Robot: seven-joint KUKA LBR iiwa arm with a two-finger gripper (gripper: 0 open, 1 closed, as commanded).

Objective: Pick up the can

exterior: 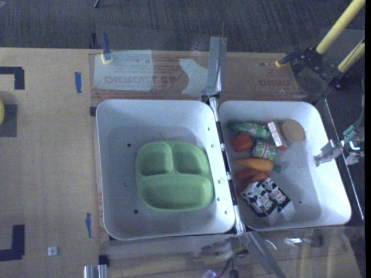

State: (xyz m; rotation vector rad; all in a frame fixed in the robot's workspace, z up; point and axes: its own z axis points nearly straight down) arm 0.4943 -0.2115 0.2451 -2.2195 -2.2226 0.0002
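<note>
Right bin [301, 204]: the can [264, 150] lies on its side among toy food near the left wall, long axis left-right. The gripper [331, 152], at the right rim, sits well right of it; finger state cannot be told.

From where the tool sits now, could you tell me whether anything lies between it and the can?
Nothing visible blocks the way. The tool sits at the right bin's right edge, and bare bin floor separates it from the can. The carrot and the green bottle crowd the can's other sides.
</note>
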